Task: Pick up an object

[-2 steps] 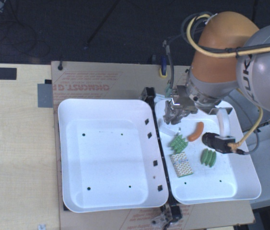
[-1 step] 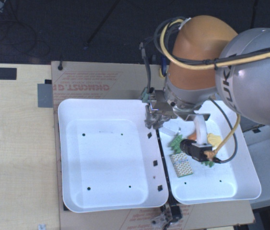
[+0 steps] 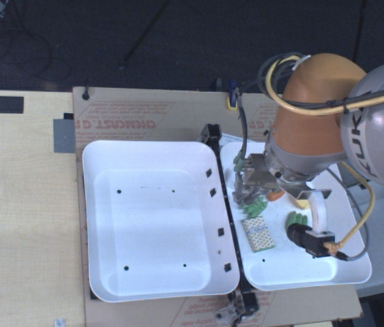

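Green ridged object (image 3: 254,209) lies just beneath the claw (image 3: 246,195), beside a patterned packet (image 3: 258,234).

A robotics lab bench, by the look of it — not a home or a shop. An industrial arm (image 3: 328,125) with looped yellow cabling reaches over two shallow white bins (image 3: 152,278) clipped side by side on a printed cardboard sheet (image 3: 144,118). The sheet lies on a pale wooden tabletop (image 3: 21,216) marked with dark tape squares — loose cables (image 3: 14,26) trail across the dark floor behind.
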`<action>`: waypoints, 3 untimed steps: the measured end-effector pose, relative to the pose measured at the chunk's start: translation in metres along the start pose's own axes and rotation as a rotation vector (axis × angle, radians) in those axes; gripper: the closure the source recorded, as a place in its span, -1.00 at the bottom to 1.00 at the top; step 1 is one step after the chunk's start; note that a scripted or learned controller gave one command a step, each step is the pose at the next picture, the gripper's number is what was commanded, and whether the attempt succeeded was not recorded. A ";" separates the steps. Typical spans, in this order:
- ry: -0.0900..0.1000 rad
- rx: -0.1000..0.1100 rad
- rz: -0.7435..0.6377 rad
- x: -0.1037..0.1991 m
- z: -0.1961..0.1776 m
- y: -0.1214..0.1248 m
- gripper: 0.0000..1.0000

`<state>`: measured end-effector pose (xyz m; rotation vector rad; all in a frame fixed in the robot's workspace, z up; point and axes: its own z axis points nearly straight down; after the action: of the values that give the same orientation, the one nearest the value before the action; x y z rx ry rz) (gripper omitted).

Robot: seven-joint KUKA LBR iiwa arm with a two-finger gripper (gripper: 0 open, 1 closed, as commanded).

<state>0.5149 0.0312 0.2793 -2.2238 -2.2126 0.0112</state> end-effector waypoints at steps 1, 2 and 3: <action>-0.001 -0.007 0.005 -0.093 -0.022 -0.028 1.00; -0.001 -0.016 -0.009 -0.098 -0.063 0.085 1.00; 0.002 0.002 0.001 -0.153 0.000 0.033 1.00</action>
<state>0.5475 -0.1223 0.2797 -2.2231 -2.2096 0.0115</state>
